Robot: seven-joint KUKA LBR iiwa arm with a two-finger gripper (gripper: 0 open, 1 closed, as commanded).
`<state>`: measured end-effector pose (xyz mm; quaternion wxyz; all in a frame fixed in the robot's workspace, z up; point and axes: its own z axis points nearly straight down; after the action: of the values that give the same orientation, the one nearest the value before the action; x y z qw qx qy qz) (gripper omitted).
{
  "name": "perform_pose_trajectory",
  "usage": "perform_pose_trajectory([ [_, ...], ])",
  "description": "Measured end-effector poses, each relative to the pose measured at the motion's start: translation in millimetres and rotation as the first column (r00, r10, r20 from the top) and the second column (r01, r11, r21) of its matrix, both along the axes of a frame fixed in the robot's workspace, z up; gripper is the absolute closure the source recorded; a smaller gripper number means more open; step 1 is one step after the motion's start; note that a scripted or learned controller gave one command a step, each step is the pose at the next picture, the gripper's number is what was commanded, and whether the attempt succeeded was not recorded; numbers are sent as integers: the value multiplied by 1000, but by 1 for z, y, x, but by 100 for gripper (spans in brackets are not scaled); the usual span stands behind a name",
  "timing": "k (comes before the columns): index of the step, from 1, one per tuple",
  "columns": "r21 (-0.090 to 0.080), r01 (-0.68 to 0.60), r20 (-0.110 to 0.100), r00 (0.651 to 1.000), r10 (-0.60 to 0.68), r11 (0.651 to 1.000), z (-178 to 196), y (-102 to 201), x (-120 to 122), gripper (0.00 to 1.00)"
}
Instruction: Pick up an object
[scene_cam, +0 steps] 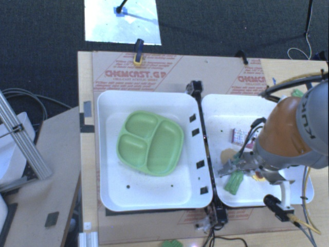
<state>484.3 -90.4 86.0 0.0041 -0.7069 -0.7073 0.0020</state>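
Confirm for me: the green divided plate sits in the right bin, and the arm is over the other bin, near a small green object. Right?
Not quite. The camera view shows the green divided plate in the left bin, not the right. The arm is over the right bin, with its gripper near the small green object.

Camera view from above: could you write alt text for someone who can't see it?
A grey and orange robot arm reaches into the right white bin, its pincer low beside a small green object. The left white bin holds a green divided plate.
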Motion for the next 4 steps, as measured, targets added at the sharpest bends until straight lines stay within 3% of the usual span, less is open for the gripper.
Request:
perform_pose_trajectory([
  [1, -2, 1, 11, 1000, -1, 1000, 15, -1, 3, 100],
  [2, -1, -12, 23, 1000, 12, 1000, 104, 63, 60, 100],
  [3, -3, -2, 10, 1000, 2, 1000, 98, 58, 55, 0],
  [4, -4, 5, 5, 1000, -5, 1000, 63, 4, 19, 0],
])
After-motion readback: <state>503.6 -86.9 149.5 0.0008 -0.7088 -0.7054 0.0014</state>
